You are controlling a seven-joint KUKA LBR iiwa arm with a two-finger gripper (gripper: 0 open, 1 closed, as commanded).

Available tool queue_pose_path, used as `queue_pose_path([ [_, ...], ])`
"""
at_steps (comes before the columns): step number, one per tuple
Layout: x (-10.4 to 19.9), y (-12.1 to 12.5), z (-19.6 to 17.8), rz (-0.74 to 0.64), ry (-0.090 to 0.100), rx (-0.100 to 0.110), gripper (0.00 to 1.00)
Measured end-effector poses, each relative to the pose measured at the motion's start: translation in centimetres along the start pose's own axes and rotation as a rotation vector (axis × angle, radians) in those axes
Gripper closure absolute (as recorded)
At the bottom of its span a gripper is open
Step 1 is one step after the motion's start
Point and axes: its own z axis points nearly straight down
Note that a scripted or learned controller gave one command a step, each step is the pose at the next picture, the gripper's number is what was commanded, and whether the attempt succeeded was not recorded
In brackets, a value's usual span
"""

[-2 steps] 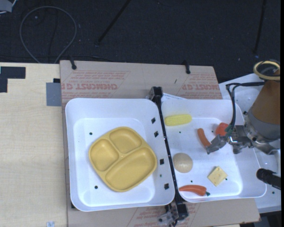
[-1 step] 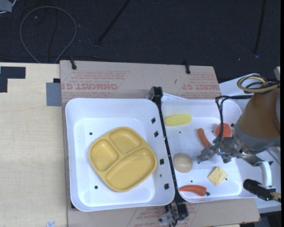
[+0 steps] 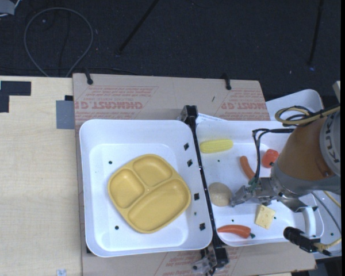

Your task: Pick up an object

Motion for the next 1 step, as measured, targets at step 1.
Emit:
queue_pose_path([
  [1, -0.15, 0.08, -1.27, 0.005, -0.001, -0.003, 1.00],
])
